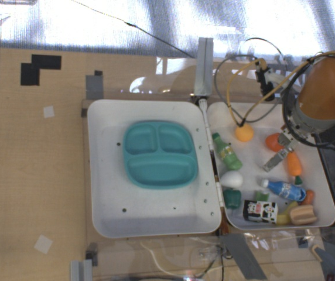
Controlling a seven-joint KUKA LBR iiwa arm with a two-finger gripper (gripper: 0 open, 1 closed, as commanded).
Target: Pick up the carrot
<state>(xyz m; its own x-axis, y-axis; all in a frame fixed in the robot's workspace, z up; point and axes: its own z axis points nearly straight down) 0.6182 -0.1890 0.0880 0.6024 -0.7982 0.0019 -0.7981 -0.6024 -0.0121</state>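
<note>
A grey robot arm with an orange band reaches in from the right over a wooden bench [33,174] carrying two shallow white bins, its gripper [280,152] hanging low over the right bin [325,215], just to the left of the carrot [294,164] it is meant to pick up. The carrot, orange with a dark green tip at its near end, lies toward the bin's right side, lengthwise from far to near, apparently free of its neighbours on its long sides, which should leave room for a grasp across its width. Whether the fingers are spread or pressed together cannot be told from this angle; nothing is seen between them, so the carrot looks not yet taken. Crowding is the likely difficulty: a red-orange tomato-like piece [274,141] sits just beyond the gripper, a blue bottle [283,189] lies just near of the carrot's green tip, and a small orange ball [244,134] rests farther left. Along the bin's left wall lie a green bottle [225,151], a white egg [232,179] and a dark green piece [232,198], while a black-and-white carton [260,211] and a tan bread-like piece [303,214] fill the near edge. The left bin [106,209] holds a teal divided plate [159,154], set squarely in its middle, well apart from the work. Cables [238,92] loop over the far rim.
</note>
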